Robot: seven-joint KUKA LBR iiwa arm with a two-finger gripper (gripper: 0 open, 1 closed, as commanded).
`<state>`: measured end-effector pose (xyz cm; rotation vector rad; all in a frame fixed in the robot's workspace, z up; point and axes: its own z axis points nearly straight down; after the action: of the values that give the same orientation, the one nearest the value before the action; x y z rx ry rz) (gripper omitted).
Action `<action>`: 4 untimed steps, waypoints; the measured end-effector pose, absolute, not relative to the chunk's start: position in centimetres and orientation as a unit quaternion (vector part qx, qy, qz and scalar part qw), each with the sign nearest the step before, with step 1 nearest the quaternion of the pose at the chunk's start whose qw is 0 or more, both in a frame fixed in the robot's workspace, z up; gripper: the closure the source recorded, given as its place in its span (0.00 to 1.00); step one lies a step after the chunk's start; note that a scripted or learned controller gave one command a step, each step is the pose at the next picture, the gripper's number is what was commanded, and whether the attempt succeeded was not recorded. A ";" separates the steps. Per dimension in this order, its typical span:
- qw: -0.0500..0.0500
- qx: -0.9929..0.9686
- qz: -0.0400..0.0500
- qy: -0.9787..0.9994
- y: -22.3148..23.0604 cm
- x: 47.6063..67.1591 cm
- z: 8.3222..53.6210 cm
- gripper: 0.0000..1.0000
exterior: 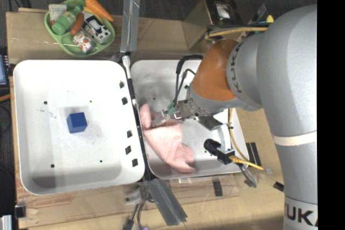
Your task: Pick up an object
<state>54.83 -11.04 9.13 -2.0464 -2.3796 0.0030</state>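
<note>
- End effector (173,111) low in right bin (161,70), at cloth's (168,143) 12 o'clock edge; grip state cannot tell.
- Cloth lies flat on bin floor; block (77,122) sits in left bin (32,78).
- Judgement: nothing lifted yet; grasp and raise remain.

One fixed camera above the bench (32,27), slanting down on both bins (32,116); perhaps fairly close

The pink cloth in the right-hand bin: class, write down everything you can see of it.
The pink cloth looks soft, like fleece or towelling, pale pink and crumpled into loose folds. It lies flat on the floor of the right bin, against the bin's left wall, stretching from mid-bin toward the near edge. The gripper sits at its upper end, beside a small green item; whether the gripper grips the cloth cannot be told.
</note>
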 end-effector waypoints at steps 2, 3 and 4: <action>0.001 -0.647 0.002 -0.763 -10.9 56.5 10.2 1.00; 0.001 -0.647 0.002 -0.763 -10.9 56.5 10.2 0.00; 0.000 -0.643 0.000 -0.766 -12.7 57.1 9.2 0.00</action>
<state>57.15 -12.74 9.19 -2.0189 -2.4068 0.0008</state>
